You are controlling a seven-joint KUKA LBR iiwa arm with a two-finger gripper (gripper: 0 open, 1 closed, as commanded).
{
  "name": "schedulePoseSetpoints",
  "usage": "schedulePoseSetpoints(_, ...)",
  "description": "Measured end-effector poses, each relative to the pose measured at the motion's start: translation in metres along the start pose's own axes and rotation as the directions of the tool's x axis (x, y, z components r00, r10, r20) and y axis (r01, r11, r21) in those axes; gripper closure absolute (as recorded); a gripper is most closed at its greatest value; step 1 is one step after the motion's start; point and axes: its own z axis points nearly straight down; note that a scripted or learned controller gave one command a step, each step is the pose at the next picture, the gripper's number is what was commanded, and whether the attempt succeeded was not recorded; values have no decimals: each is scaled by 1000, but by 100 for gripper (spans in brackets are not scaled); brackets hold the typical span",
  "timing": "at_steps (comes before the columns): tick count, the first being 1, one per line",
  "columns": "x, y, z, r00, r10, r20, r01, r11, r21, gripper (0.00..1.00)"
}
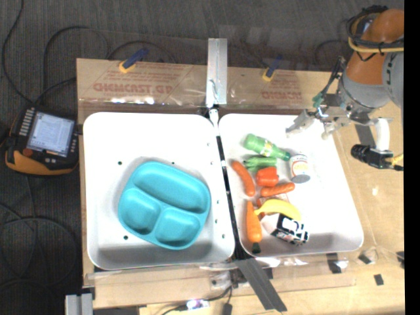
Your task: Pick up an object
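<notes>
1. Nearest my camera, at the front edge of the right bin [341, 195], sits a small black-and-white toy [291, 230], well below and left of the hand [314, 123].
2. Any item in that pile could be the pick, I judge: the toy, a yellow banana [281, 208] touching it, an orange carrot [253, 224] beside the banana, a red pepper [267, 176], a second orange piece [244, 178], a green bottle [266, 146] and a small white jar [300, 167]. All lie on the bin floor, below and left of the hand.
3. My hand hangs over the bin's far right corner, with its two pale fingers spread and nothing between them. The bottle and the jar are the nearest pieces to it, though both are apart from it.
4. Progress, as I judge it: nothing is lifted and no item is touched. Choosing a target, coming down over it, pinching and raising it are all left to do.
5. Further left of the hand, the other bin [98, 241] holds a teal divided tray [164, 203].
6. Writing: red print on the board [151, 84] behind the bins, left of the hand, seems to read "CHEMCAST GP", partly blurred. The jar's label is too small for me to read.
7. Far left of the hand, off the table, a control pendant [46, 141] lies on the floor with its screen lit.
</notes>
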Motion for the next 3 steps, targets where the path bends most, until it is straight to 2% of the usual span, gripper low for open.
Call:
schedulePoseSetpoints(1, -22, -57, 98, 983, -186, -2, 186, 983, -6, 0)
schedulePoseSetpoints(2, -22, -58, 91, 983, -185, -3, 185, 983, -3, 100)
schedulePoseSetpoints(3, 55, -96, -54, 977, -213, 1, 213, 977, 0, 100)
